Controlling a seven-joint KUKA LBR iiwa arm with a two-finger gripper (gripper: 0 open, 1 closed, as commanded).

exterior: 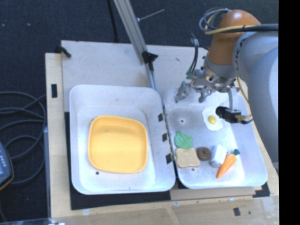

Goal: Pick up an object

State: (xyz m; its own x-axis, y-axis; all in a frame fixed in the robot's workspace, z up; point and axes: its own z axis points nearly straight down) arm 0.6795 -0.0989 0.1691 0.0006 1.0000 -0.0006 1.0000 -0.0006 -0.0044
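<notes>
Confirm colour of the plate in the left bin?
Yellow-orange, plain; the plate shows best in the camera view.

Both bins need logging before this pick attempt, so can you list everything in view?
plate: one, yellow, in the left bin
fried egg: one, white with yellow yolk, upper part of the right bin
leaf: one, green, right bin near its left wall
toast: one, tan, below the leaf
cookie: one, brown, right of the toast
carrot: one, orange, lower right of the right bin
small block: one, white-grey, beside the carrot
hand: one, grey, above the right bin's far edge
</notes>
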